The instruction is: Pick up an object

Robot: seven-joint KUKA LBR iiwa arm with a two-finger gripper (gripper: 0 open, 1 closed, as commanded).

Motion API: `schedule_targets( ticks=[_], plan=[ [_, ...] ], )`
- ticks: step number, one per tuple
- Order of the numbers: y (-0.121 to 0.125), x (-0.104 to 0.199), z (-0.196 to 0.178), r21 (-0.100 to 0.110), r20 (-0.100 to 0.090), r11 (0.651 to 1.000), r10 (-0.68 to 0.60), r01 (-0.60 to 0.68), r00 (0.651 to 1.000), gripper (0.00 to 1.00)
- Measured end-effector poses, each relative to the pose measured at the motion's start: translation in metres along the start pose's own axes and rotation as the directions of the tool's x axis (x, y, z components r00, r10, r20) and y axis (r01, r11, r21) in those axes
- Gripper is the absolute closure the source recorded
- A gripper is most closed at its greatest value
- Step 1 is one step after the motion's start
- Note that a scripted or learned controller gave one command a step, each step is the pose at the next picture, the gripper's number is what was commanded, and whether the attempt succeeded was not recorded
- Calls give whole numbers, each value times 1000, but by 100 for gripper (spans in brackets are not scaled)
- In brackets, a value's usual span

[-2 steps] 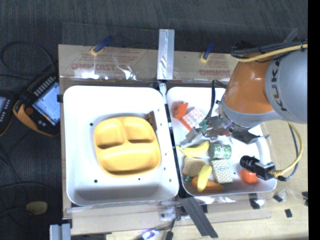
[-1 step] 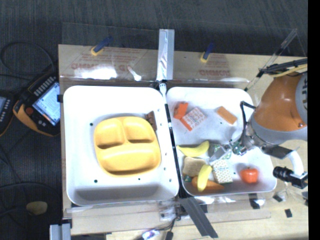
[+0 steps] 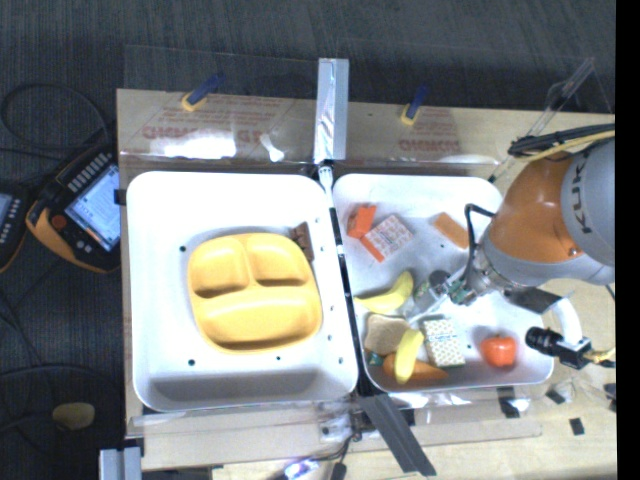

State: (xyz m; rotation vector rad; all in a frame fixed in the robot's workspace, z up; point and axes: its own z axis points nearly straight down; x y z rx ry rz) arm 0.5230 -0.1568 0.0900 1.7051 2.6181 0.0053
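The right bin (image 3: 520, 376) holds a jumble of small items. Along its far side lie an orange block (image 3: 360, 218), an orange-and-white packet (image 3: 387, 235) and a tan wedge (image 3: 451, 230). A yellow banana (image 3: 391, 290) lies near the bin's middle, with a second yellow piece (image 3: 407, 352), a dotted white box (image 3: 443, 341) and a red tomato (image 3: 498, 349) at the front. My gripper (image 3: 443, 289) reaches down into the bin just right of the banana and above the dotted box. The arm's orange band (image 3: 530, 218) rises behind it.
The left bin (image 3: 150, 268) carries a yellow sectioned tray (image 3: 255, 288) with a small brown item (image 3: 301, 236) at its far right corner. A metal divider strip (image 3: 332, 108) stands behind the bins. A handheld pendant (image 3: 85, 208) lies left of the bench.
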Motion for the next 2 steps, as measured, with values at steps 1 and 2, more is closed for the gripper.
schedule_targets(
  ticks=[1, 2],
  plan=[
    [29, 15, 0, 3, -1, 981, -192, 192, 981, 0],
    [71, -1, 2, 7, -7, 990, 144, -144, 990, 0]
  ],
)
